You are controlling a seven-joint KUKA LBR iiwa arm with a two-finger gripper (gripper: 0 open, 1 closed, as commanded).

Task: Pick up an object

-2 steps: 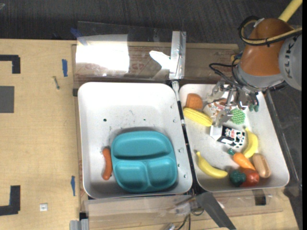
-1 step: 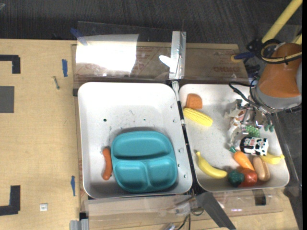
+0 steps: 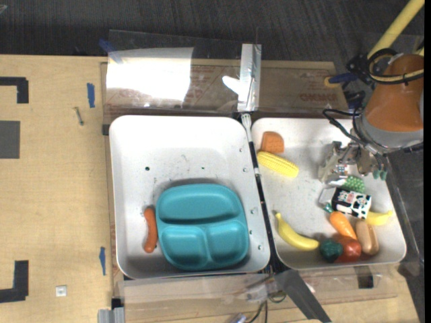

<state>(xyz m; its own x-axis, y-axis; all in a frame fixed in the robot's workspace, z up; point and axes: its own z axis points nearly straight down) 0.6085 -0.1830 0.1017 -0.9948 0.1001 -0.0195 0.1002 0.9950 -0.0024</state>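
Note:
My gripper (image 3: 342, 165) hangs low over the right bin (image 3: 303, 200), near its right side, under the orange band of the arm. Just below it lies a small black and white box (image 3: 351, 202) with a green piece at its top. Further down are an orange carrot (image 3: 342, 225), a brown sausage (image 3: 367, 237), a red tomato (image 3: 351, 249) and a dark green piece (image 3: 330, 249). A banana (image 3: 294, 234) lies at the bin's lower left. A corn cob (image 3: 277, 164) and an orange piece (image 3: 272, 142) sit at its upper left.
The left bin (image 3: 135, 153) holds a teal divided tray (image 3: 201, 225) and an orange sausage (image 3: 150, 229) beside it. A clear plastic sheet and a metal bracket (image 3: 249, 76) stand behind the bins. A yellow piece (image 3: 378, 218) lies by the right bin's right wall.

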